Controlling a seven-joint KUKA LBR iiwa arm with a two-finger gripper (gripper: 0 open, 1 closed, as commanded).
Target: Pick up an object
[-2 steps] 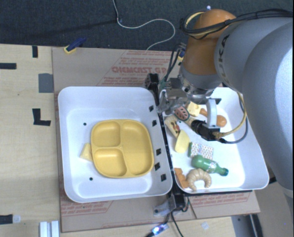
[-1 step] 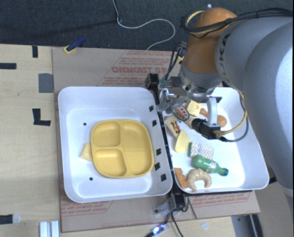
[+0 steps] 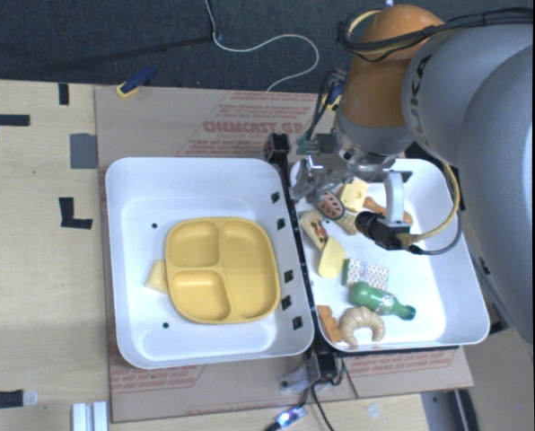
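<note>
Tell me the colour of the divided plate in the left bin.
Yellow; the divided plate shows best in the camera view.

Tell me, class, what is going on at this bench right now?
A grey robot arm with an orange band reaches from the right over the right white bin, its gripper low at that bin's upper left among small toy foods. Nearer the front lie a green toy bottle and a tan toy croissant. The left white bin holds a yellow divided plate.
</note>
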